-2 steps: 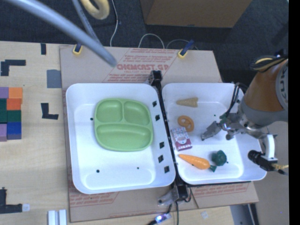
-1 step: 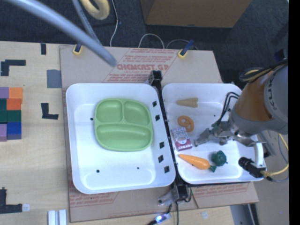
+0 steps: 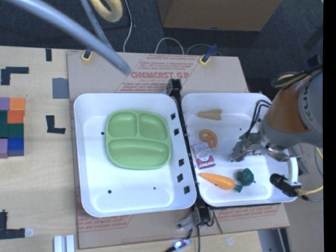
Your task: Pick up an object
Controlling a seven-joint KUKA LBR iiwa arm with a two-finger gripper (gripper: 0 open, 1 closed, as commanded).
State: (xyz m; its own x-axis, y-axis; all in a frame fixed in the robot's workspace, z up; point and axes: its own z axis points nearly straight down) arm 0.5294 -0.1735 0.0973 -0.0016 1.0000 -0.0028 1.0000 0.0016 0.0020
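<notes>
In the right bin [image 3: 231, 101] lie an orange carrot [image 3: 217, 180], a dark green toy [image 3: 244, 177], a pretzel [image 3: 208, 137], a tan cone [image 3: 210, 114] and a small pink-and-white packet [image 3: 202, 155]. My gripper [image 3: 240, 152] hangs low over the right bin's middle, just above the green toy and to the right of the packet. Nothing shows between its fingers. The arm's orange band [image 3: 286, 112] sits over the bin's right edge.
The left bin [image 3: 86, 140] bears a green divided plate [image 3: 139, 139]. Black clips run along the seam between the bins. Coloured blocks [image 3: 11, 127] stand at the bench's far left. A cardboard box [image 3: 226, 4] is behind the bench.
</notes>
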